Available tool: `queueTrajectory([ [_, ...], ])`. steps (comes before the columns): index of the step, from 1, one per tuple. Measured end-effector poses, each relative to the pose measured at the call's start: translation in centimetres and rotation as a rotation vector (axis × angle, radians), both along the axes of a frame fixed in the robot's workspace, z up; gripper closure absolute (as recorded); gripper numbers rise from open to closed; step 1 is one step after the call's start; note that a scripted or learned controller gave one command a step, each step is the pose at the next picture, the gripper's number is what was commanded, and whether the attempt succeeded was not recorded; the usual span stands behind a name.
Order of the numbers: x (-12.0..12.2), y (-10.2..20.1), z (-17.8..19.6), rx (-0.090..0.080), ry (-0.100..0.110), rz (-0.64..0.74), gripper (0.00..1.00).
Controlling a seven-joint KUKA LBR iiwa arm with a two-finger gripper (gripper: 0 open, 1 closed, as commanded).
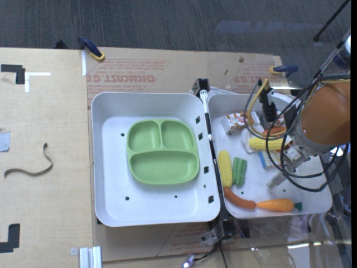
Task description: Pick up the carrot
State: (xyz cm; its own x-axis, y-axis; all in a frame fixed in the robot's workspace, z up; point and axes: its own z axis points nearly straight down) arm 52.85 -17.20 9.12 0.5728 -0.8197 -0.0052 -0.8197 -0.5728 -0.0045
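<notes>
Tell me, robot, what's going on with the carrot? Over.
End effector above right bin, holding nothing visible. Carrot lies loose at near edge. Red sausage touches its tip.

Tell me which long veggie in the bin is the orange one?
The carrot, lying at the right bin's near edge. Beside it the hot dog is red-orange, the corn yellow, and the cucumber green.

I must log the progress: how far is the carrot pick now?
Nothing looks done yet: the carrot lies on the floor of the right bin, touching the red sausage. The gripper sits just above it, apart from it. Grasping and lifting remain.
</notes>
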Motion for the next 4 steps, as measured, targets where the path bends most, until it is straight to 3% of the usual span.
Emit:
queueTrajectory([
  [1,-4.0,0.3,11.7,-0.001,-0.002,-0.044,0.0],
  [2,-5.1,5.0,4.8,0.0,0.004,-0.046,0.0],
  [3,-5.1,7.2,3.6,-0.002,0.004,-0.293,0.0],
  [4,-4.9,7.7,0.7,-0.004,-0.003,-0.215,0.0],
])
